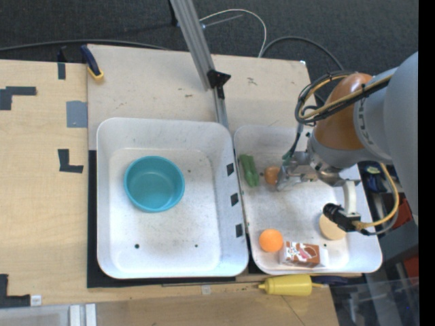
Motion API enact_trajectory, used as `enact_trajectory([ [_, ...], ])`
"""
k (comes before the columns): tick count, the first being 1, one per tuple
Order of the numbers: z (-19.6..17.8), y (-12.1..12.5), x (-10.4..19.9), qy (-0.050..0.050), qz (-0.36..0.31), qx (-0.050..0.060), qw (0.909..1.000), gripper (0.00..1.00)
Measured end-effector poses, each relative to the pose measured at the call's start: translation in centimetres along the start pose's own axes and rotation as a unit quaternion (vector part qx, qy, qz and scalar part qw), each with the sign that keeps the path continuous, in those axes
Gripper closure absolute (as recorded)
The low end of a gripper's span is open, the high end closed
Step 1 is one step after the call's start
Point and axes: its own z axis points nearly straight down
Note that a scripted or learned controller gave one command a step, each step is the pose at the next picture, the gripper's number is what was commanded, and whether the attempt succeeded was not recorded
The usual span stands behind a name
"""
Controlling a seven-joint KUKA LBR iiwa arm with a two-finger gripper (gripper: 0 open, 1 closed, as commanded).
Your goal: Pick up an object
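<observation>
Pale bench, 2 white bins: over the right bin the gripper, grip unreadable, should descend squarely on the small orange-brown object near the bin's left wall.

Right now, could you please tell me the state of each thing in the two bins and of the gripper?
Teal bowl: upright in the left bin, nothing in it.
Green object: lying flat along the right bin's left wall.
Small orange-brown object: beside the gripper, contact unclear.
Orange ball: resting free.
Red-and-white packet: lying flat beside the ball.
Gripper: lowered into the right bin.
</observation>
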Motion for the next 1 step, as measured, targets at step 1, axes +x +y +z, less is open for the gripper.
enact_trajectory([
  [1, -4.36, -0.22, 0.58, 0.0, 0.0, -0.003, 1.0, 1.0],
])
